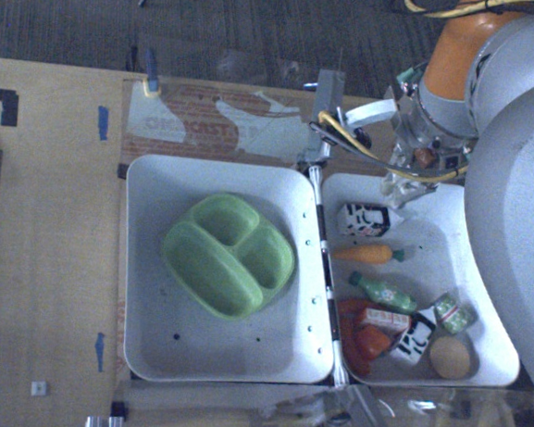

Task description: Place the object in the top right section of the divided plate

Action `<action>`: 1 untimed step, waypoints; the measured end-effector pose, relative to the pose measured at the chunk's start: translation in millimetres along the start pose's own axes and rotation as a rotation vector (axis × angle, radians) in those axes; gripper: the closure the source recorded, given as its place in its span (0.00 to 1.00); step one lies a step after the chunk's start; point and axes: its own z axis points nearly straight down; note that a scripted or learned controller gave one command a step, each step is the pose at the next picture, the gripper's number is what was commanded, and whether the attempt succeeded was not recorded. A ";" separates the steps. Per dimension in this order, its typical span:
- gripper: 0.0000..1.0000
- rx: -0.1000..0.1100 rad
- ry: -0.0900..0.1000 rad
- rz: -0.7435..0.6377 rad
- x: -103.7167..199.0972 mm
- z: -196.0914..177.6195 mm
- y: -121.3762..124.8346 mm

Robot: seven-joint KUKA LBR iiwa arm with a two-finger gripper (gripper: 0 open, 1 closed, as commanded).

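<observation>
A green divided plate [229,254] is seen sitting tilted in the left bin [145,337], roughly in the middle of it, with all three of its sections bare. Everything else is piled into the right bin [488,362], just across the shared rim from the plate: a small black-and-white carton [364,220] up at the far end, a carrot [364,255] lying flat just below it, and a green bottle [385,293] angled below the carrot. Further toward the near edge, a red packet [368,333] is found closest to the plate's side, with another black-and-white carton [413,340] beside it, a small green can [453,313] a bit further out, and a tan egg-shaped thing [450,358] in the near corner. The gripper [401,187] is hung over the far end of the right bin, just above the first carton, well away from the plate. Whether it's spread apart or closed can't be told from this angle, and nothing is seen clamped in it.
</observation>
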 end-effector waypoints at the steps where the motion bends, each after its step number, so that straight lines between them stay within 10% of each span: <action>1: 1.00 -0.001 -0.002 -0.219 -3.0 -68.1 4.3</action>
